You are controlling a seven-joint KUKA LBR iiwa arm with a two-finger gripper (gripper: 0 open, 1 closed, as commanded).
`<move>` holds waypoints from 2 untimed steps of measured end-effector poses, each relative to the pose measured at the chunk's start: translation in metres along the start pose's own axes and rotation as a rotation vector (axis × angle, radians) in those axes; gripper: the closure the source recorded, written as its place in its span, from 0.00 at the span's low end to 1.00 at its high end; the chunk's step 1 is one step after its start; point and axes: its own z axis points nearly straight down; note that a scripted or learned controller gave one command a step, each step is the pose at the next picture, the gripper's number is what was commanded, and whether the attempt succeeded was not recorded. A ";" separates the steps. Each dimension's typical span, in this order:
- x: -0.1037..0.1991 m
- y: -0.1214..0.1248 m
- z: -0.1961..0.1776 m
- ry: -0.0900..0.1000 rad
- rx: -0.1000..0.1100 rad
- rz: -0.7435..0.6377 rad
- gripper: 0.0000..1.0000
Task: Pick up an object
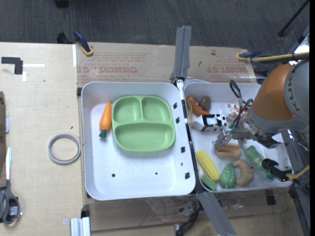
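My gripper (pixel 222 139) hangs low in the right bin (pixel 193 146), just above and to the left of a tan bread piece (pixel 228 152). Around it lie a black-and-white cow toy (pixel 212 122), a yellow corn cob (pixel 207 164), a green leafy vegetable (pixel 227 176), a brown croissant (pixel 243 171) and a green bottle (pixel 256 157). An orange carrot piece (pixel 197 107) and a brown lump (pixel 204 103) sit at the bin's far left corner. The grey arm with its orange band (pixel 275 100) covers the bin's right side.
The left bin (pixel 138 181) holds a green divided plate (pixel 143 123) and a carrot (pixel 105 116) beside it. On the bench to the left lie a tape ring (pixel 64 148) and scissors (pixel 9 201). A metal divider (pixel 183 53) stands between the bins at the back.
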 end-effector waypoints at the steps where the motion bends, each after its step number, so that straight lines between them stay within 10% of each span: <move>1: 0.007 -0.044 0.000 0.001 0.001 -0.033 0.00; 2: 0.006 -0.044 -0.009 0.001 0.001 -0.030 1.00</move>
